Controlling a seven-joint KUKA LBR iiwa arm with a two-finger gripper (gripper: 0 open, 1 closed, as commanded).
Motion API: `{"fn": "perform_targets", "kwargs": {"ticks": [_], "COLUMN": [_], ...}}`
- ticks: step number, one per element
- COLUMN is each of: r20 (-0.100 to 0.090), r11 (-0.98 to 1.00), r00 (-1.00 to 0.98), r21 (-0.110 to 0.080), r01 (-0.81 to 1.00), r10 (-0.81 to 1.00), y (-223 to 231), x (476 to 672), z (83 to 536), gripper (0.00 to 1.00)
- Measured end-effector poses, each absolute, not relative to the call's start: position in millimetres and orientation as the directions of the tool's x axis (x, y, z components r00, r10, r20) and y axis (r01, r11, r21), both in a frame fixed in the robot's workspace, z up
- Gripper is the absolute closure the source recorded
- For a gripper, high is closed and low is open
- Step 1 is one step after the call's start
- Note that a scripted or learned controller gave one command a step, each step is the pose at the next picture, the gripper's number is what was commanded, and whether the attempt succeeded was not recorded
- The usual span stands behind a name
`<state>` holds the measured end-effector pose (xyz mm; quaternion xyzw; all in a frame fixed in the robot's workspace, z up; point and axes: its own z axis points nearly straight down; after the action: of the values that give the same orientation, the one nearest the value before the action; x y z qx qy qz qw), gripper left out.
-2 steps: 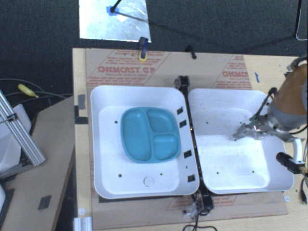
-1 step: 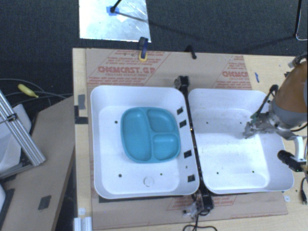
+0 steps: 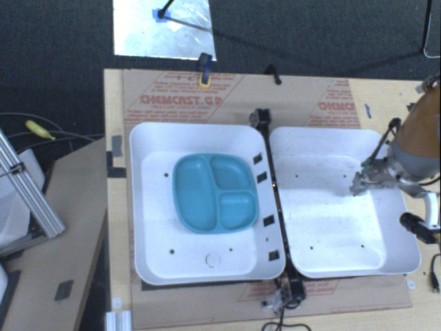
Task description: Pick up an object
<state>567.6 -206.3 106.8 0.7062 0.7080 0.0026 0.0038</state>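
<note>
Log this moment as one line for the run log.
arm: over right bin | gripper: low near bin floor, nothing seen held | blue plate: left bin, untouched | pick: not done

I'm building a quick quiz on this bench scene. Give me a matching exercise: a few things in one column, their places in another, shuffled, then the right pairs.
Things:
1. blue divided plate
2. claw
3. small clear disc
4. orange band

Places:
A. over the right bin
B. middle of the left bin
C. near the left bin's front wall
D. on the arm at the view's right side

Pairs: 1-B, 2-A, 3-C, 4-D
</note>
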Motion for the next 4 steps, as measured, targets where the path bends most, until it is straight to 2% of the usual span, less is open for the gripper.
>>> {"fn": "perform_targets", "kwargs": {"ticks": [1, 2, 3, 4], "r20": [-0.002, -0.002, 0.002, 0.001], "r11": [0.003, 0.008, 0.007, 0.01], "r00": [-0.003, -0.008, -0.007, -0.01], "r21": [0.012, 0.017, -0.003, 0.009], "r01": [1.0, 1.0, 1.0, 1.0], "r10": [1.0, 1.0, 1.0, 1.0], "y": [-206, -158, -117, -62], "x": [568.6, 525.3, 522.3, 492.2], "z": [118, 271, 194, 291], "gripper": [1.0, 1.0, 1.0, 1.0]}}
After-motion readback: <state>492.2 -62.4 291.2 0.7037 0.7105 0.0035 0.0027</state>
